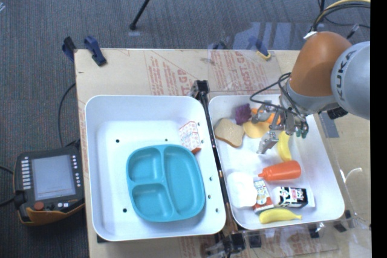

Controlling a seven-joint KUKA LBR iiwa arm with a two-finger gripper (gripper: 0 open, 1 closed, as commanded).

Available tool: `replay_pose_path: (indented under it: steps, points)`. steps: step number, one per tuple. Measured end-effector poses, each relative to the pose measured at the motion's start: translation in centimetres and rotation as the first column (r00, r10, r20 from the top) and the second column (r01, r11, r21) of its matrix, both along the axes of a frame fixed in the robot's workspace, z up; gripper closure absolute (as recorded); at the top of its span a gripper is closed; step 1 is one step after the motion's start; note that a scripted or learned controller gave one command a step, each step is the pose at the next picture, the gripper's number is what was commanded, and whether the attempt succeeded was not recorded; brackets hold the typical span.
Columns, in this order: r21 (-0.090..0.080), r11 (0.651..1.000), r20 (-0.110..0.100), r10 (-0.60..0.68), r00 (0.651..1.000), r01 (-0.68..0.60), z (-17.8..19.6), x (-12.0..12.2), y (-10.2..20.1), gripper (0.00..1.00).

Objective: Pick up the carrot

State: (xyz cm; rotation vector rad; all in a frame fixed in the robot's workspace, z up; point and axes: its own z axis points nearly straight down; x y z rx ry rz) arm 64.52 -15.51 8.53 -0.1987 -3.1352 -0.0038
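Gripper (pixel 270 141) hung low over the upper part of the right bin (pixel 334 177), its fingers pointing down and left; whether they stood apart or together could not be told, and nothing showed between them. Just above it and touching its wrist hardware lay the carrot (pixel 263 112), an orange piece partly hidden by cables, with a purple item (pixel 242 113) to that carrot's left. A slice of bread (pixel 230 132) lay to the gripper's left, a yellow banana (pixel 283 145) just to its right. Below the gripper lay an orange bottle (pixel 282 171), a small carton (pixel 294 196) and a second banana (pixel 279 216). Well to the left, the other bin (pixel 106 130) bore a blue divided plate (pixel 165 182).
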Motion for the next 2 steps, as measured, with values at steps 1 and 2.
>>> replay_pose_path:
  steps: [1,2]
  points:
    - [0.001,1.0,0.001,0.005,1.0,-0.005,0.8,0.2,0.2,1.0]
    - [-0.001,0.966,-0.001,-0.26,0.966,0.26,7.4,-3.8,4.1,1.0]
